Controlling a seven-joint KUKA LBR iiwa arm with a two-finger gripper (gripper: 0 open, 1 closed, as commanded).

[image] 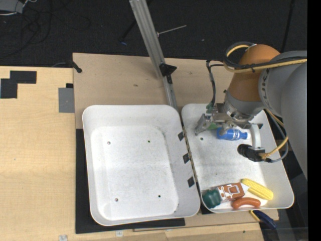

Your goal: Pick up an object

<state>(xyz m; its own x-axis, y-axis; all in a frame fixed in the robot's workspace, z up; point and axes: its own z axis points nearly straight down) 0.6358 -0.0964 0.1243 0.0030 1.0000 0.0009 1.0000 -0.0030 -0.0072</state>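
Note:
My gripper (208,123) hangs low over the upper part of the right bin (220,167), under the orange wrist band. A small blue bottle-like object (232,134) lies just to its right, close beside it; I cannot tell if they touch. At the bin's near edge lies a cluster: a dark green object (211,198), a small orange and white box (231,191), a yellow corn cob (258,189) and a red sausage-shaped piece (246,203).
The left bin (131,159) sits next to the right one, with black clips (186,157) along the shared rim. A metal rail (152,44) slants up from behind the bins. A black part with a yellow cable (252,152) hangs by the arm.

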